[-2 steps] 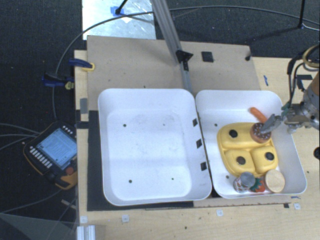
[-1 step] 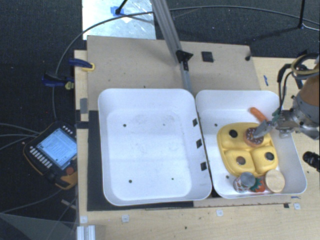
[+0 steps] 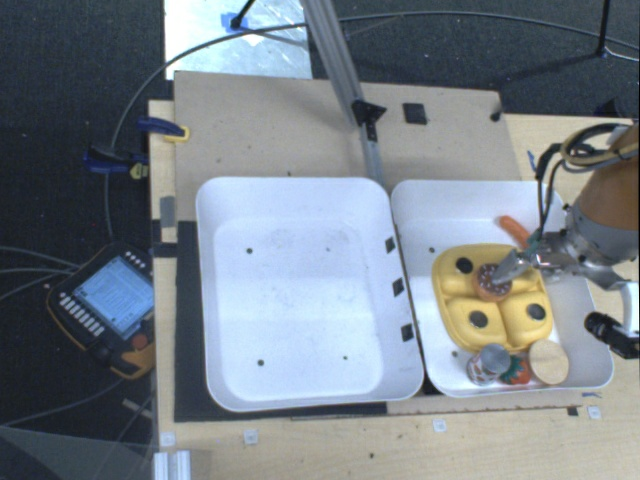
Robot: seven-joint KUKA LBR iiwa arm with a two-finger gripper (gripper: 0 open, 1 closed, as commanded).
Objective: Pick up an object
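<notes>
The pincer [image 3: 503,271] reached in from the right over the right bin [image 3: 425,268], its tip down at a small brown ring-shaped object [image 3: 490,281] that sat on the top of a yellow moulded piece [image 3: 495,303]. Whether the tip was open, closed or gripping that ring could not be told from the view. The yellow piece lay in the middle of the right bin, with dark round spots on its lobes. Just behind the pincer, toward the far side of the bin, lay a small orange object [image 3: 514,230]. At the near edge of the bin sat a grey-topped small item [image 3: 489,361], a bit of red and green beside it [image 3: 515,372], and a pale tan disc [image 3: 548,362] to the right of those. The left bin [image 3: 290,288] stood alongside, touching the right one. Left of the table [image 3: 260,118], on the dark floor, lay a handheld control pendant [image 3: 108,306] with a lit screen.
</notes>
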